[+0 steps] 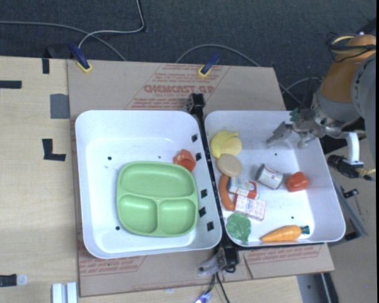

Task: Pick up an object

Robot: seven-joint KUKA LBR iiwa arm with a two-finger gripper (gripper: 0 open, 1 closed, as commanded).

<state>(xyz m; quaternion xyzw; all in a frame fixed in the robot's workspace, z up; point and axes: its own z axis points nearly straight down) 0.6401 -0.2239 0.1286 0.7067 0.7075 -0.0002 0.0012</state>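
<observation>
The grey two-finger hand (289, 135) is at the upper right of the frame, above the far edge of the right white plastic bin (321, 202). Its fingers are apart and nothing is between them. In this bin lie a yellow rounded toy (225, 143), a beige oval piece (229, 165), a small silver can (270, 177), a red toy pepper (297, 182) and an orange plastic carrot (284, 233). The left white bin (95, 145) holds a green divided tray (156, 198) and a small red-orange toy (185, 160).

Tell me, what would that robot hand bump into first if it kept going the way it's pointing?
Probably the white floor of the right bin: the hand hangs over its upper part, pointing down and leftward. The yellow toy lies farther left, but depth is unclear.
</observation>
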